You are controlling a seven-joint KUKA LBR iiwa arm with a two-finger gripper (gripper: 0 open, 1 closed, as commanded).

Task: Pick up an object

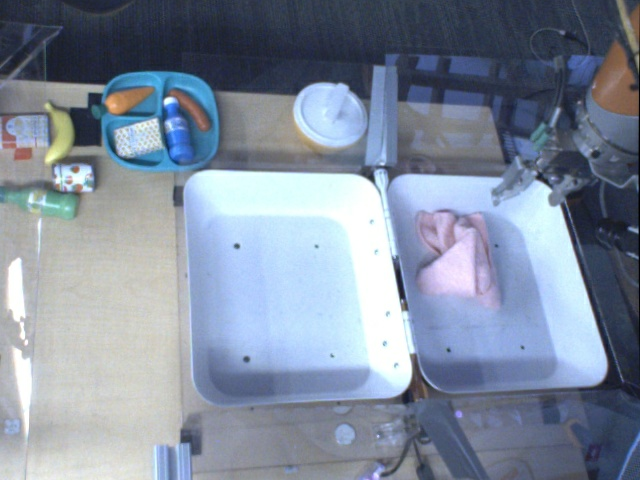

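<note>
Gripper [527, 180]: jaws apart, nothing held, above right bin's [575, 268] far rim | pink cloth [458, 255]: mid-bin, crumpled | risk: fingers pinching a loose fold only, cloth slipping.

A robotics lab: wooden bench [100, 348], two white bins [290, 388], toy food tray [205, 98], loose cables [565, 43].

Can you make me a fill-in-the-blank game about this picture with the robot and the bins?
1. The pink cloth lies in the ____ bin.
2. The end effector hangs over that bin's far ____ corner.
3. The banana lies on the bench, to the ____ of the blue tray.

Missing words: right; right; left
</note>
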